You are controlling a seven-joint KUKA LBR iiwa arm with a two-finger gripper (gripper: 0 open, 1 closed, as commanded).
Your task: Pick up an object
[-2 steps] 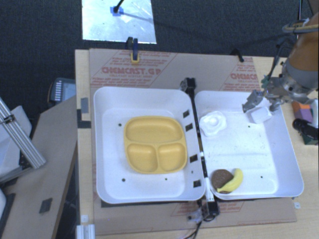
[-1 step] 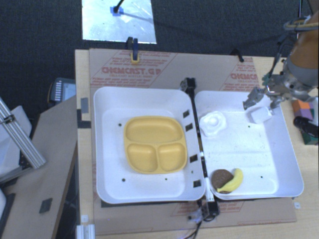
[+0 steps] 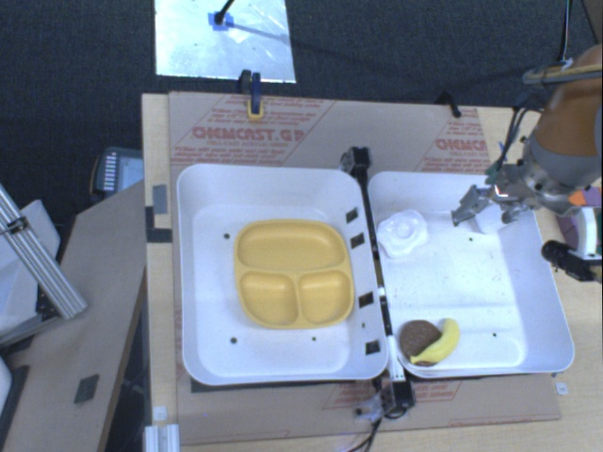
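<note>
The right bin [image 3: 490,281] holds a white lumpy object [image 3: 400,233] near its back left corner. A yellow banana [image 3: 440,343] lies at its front left, leaning against a brown round object [image 3: 418,335]. My gripper [image 3: 479,206] hangs over the bin's back right part, with grey fingers pointing left and spread apart, nothing between them. It is well to the right of the white object and far behind the banana.
The left bin [image 3: 203,252] holds a yellow three-compartment tray [image 3: 291,271]. A black divider with clips [image 3: 368,252] runs between the bins. The arm's orange band [image 3: 570,111] sits at the right edge, with cables behind it.
</note>
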